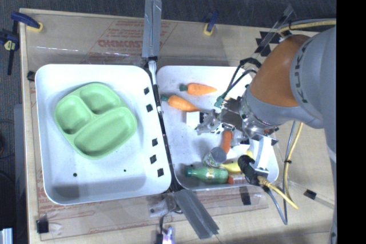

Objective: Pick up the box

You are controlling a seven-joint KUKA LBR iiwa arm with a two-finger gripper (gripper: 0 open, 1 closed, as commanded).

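A small white box (192, 118) lies in the right bin (171, 74), just below an orange carrot (182, 103). My gripper (209, 124) hangs low over the bin, directly right of the box and touching or nearly touching its right edge. The arm's wrist and orange band (274, 80) cover the bin's right part. Nothing is visibly lifted off the bin floor.
A second carrot (198, 88) lies at the right bin's back. A small orange piece (227, 140), a grey can (217, 155), a banana (233, 167) and a green bottle (207, 174) crowd the front. The left bin (46, 80) holds a green divided plate (95, 119).
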